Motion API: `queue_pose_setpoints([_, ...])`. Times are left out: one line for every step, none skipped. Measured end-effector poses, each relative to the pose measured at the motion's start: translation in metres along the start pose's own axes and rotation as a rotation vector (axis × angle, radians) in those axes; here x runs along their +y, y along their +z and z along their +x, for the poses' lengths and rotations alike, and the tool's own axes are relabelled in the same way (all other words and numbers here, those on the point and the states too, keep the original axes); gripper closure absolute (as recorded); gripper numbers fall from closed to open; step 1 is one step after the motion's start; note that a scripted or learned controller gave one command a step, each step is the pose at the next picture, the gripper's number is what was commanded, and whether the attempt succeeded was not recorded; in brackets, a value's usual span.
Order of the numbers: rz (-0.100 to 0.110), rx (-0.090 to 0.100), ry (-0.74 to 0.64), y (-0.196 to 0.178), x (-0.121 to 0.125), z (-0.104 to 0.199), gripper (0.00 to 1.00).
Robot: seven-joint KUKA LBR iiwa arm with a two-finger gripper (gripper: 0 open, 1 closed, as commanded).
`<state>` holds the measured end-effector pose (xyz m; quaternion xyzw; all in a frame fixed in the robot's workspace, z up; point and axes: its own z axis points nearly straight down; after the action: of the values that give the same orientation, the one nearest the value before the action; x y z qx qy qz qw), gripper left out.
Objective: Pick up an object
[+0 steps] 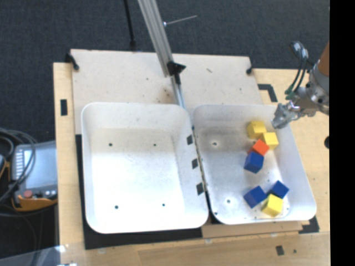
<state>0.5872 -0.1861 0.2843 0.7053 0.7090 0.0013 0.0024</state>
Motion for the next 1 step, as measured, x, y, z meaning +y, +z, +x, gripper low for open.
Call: queue_pose_setpoints([0.005,0.001,0.0,0.0155,-0.0164,0.0531,1.0])
